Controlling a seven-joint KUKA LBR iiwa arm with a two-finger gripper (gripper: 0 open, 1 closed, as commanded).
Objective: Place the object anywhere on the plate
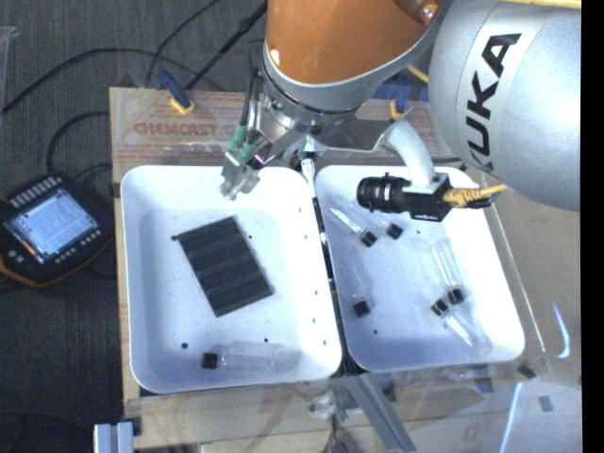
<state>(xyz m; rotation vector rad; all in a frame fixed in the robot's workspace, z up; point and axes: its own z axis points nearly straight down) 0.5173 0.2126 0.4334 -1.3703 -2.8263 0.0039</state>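
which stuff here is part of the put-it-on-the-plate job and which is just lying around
Job:
- dark ridged plate, left bin
- clear tube with black cap, same bin
- pincer

Lying about:
- capped tubes in right bin
- handheld pendant
- blue clamp

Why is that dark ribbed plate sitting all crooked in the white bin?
The dark plate lies at a slant to the walls of the left bin. A clear tube with a black cap rests on the bin floor near the front edge, apart from the plate.

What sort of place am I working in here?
Probably a robotics lab test bench: a big industrial arm hangs over two white bins, a handheld control pendant lies at the left, and loose cables trail behind.
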